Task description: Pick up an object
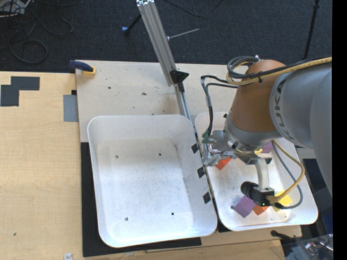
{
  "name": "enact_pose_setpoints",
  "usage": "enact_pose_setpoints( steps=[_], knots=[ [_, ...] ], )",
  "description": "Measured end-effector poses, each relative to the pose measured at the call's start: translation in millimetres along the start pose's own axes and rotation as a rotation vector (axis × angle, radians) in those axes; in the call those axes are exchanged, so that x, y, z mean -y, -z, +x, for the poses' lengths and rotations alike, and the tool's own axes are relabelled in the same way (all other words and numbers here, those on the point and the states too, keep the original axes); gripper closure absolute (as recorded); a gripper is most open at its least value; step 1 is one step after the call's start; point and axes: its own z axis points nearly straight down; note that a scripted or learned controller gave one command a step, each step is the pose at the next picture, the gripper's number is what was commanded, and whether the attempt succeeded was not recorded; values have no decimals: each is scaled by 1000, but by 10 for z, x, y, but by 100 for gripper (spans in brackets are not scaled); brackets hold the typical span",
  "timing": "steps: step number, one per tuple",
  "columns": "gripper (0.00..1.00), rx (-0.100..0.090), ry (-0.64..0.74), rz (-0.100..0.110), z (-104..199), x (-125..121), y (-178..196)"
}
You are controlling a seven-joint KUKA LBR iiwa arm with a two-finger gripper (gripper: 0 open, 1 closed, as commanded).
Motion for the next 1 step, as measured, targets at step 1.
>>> enact_pose_setpoints(
  steps=[1],
  knots=[
    [100, 0, 1, 0, 534, -126, 3]
  ],
)
